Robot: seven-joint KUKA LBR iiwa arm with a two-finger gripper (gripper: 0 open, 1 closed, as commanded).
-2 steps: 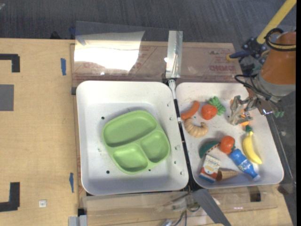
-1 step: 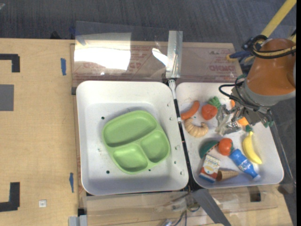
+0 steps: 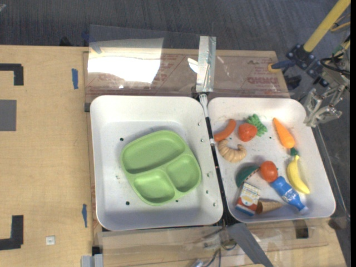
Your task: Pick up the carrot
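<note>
The carrot [image 3: 283,133] is orange with a small green top at its lower end. It lies at a slant in the upper right part of the right bin [image 3: 322,166]. A grey metal gripper [image 3: 320,105] hangs over the right bin's upper right corner, a little right of and above the carrot and apart from it.
Around the carrot lie a banana [image 3: 298,175], a red tomato [image 3: 268,171], a blue bottle [image 3: 289,194], a red fruit with green leaves [image 3: 248,130], an orange-red sausage [image 3: 225,130] and a croissant [image 3: 232,151]. The left bin [image 3: 105,149] holds a green divided plate [image 3: 160,166].
</note>
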